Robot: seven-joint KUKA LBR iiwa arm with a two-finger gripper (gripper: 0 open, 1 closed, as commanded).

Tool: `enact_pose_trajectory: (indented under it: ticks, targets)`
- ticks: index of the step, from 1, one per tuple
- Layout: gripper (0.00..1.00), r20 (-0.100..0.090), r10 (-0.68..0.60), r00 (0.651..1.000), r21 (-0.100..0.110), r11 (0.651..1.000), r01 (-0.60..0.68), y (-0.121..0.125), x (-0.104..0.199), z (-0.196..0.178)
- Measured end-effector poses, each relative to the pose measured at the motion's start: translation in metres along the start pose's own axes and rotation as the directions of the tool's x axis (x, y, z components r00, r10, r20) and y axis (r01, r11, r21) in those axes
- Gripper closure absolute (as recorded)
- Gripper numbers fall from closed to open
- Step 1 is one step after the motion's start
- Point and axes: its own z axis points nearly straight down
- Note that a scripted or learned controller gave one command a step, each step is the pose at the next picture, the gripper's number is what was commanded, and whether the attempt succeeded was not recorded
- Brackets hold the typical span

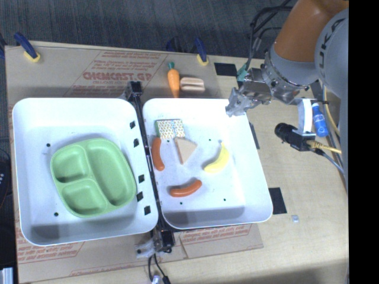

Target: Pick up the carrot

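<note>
The carrot [173, 80], orange with a green top, lies on the cardboard just behind the right bin [251, 176], outside both bins. It points toward the bin's far rim. My gripper [237, 106] hangs over the far right corner of the right bin, well to the right of the carrot and apart from it. Nothing shows in it.
A small bun-like toy [192, 85] lies right beside the carrot. The right bin holds a checkered block [170, 128], two sausages [157, 153] [185, 188], a tan wedge [185, 150] and a banana [217, 160]. A green divided plate [92, 175] sits in the left bin [29, 117].
</note>
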Motion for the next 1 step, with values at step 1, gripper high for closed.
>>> enact_pose_trajectory:
  ticks: [1]
  targets:
    - [1.0, -0.001, 0.092, 0.996, 0.004, 0.996, -0.092, -0.076, 0.0617, 0.0465]
